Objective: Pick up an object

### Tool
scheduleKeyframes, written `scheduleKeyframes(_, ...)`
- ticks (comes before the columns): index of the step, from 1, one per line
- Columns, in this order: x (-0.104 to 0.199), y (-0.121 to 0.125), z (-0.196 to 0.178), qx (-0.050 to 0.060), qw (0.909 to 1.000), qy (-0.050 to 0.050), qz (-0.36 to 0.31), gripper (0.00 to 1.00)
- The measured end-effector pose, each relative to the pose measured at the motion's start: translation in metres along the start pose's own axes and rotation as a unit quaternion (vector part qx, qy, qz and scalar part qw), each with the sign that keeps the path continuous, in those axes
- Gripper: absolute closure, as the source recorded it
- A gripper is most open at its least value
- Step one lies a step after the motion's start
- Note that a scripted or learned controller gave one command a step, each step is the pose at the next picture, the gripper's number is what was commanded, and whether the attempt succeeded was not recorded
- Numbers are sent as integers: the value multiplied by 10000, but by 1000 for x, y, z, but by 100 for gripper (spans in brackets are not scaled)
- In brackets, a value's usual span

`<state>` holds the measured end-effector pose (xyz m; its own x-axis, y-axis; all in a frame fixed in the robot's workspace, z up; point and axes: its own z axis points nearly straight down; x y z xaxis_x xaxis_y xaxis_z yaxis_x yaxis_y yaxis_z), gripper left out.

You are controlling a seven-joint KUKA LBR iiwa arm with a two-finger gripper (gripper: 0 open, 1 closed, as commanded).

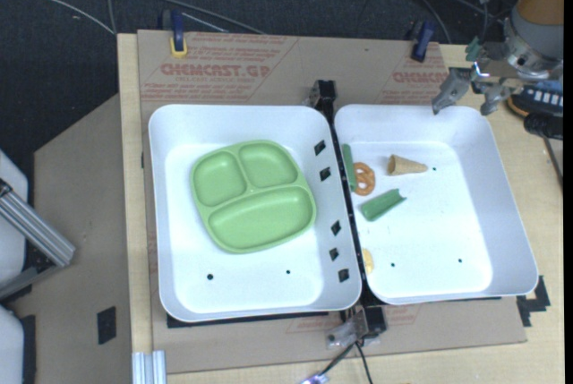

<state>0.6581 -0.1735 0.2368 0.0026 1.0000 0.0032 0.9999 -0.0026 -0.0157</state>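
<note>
Right bin [501, 221] contents: cone [407, 165] toward far side, pretzel [363, 178] to its left, green piece [382, 204] just below them, apart. Hand [467, 97] above bin's far right rim, fingers spread, nothing between. Left bin [170, 194] carries green divided plate [253, 194].

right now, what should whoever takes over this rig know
Tool: open, holding nothing, hanging above the far right corner of the right bin.
Right bin: cone, pretzel and green piece lie apart near the middle; a small yellow bit sits by the divider.
Left bin: green tray, its compartments bare.
Done: nothing picked up yet.
Left: descend on one item, likely the cone as the nearest, grip it and lift.
</note>
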Motion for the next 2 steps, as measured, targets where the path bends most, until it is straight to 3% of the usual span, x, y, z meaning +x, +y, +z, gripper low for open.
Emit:
scheduleKeyframes(1, 1, 2, -10, -74, 10000, -13, -16, 0)
scheduleKeyframes(2, 8, -4, 40, -56, 10000, -9, -15, 0)
